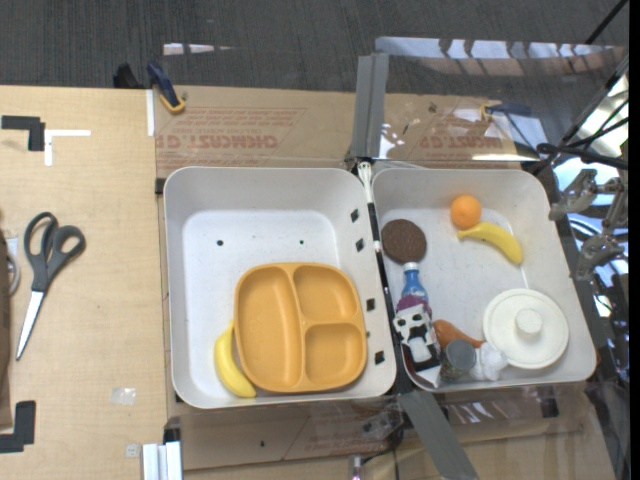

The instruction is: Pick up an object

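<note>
The left bin (pixel 200 218) holds a yellow divided plate (pixel 300 326), with a yellow banana (pixel 228 366) tucked under its lower left edge. In the right bin (pixel 520 183) lie an orange ball (pixel 465 210), a second banana (pixel 495 240) and a brown round disc (pixel 404 239). A small blue-capped bottle (pixel 412 286) lies there too, above a black and white toy figure (pixel 417 332). An orange piece (pixel 455 332), a grey can (pixel 459 359) and a white round lidded bowl (pixel 526 327) fill that bin's front right.
Scissors (pixel 42 258) lie on the wooden bench at far left. Cardboard (pixel 250 128) lies behind the bins, with a blue clamp (pixel 165 86) at its corner. Cables and metal parts (pixel 600 228) crowd the right edge beside the right bin.
</note>
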Controlling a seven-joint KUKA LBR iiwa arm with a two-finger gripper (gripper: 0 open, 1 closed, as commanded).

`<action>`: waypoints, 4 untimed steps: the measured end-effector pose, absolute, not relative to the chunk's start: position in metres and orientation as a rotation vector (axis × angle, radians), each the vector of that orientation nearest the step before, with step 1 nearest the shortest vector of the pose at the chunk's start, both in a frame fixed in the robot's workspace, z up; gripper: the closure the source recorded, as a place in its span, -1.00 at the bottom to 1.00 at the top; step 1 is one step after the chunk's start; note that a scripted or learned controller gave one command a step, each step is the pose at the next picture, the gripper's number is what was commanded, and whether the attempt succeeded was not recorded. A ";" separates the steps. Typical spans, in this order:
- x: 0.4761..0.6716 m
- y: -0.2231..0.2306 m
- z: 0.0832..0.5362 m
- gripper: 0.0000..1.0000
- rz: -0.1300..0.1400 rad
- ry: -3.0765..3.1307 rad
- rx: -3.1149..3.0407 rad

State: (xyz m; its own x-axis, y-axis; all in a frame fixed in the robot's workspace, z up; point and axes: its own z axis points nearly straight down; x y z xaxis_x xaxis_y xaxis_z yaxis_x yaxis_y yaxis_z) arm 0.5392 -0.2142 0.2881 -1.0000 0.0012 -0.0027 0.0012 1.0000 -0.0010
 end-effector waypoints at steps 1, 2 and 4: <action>0.547 -0.211 0.141 -1.00 0.000 3.132 0.233; 0.585 -0.171 0.093 -1.00 -0.001 3.109 0.421; 0.654 -0.173 0.105 1.00 -0.004 3.013 0.849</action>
